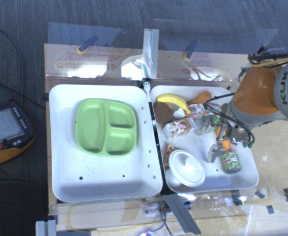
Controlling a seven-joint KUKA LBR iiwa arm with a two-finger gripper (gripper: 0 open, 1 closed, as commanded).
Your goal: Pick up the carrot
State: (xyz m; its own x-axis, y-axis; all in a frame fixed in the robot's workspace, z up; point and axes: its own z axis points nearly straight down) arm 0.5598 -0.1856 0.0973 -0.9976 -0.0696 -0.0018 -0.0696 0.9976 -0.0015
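- Carrot [225, 142]: a small orange piece, seemingly between the pincer [221, 140] fingertips in the right bin [247, 178].
- Whether the pincer is clamped or apart, I cannot tell.
- Just below: a green-lidded jar [230, 162].

High fixed view, slanting, seemingly distant

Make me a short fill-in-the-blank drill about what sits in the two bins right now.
1. The green divided plate lies in the ____ bin as the camera sees it.
2. The banana at the back of the right bin is ____ in colour.
3. The white bowl sits near the ____ edge of the right bin.
4. The tool is over the ____ bin.

Missing words: left; yellow; front; right
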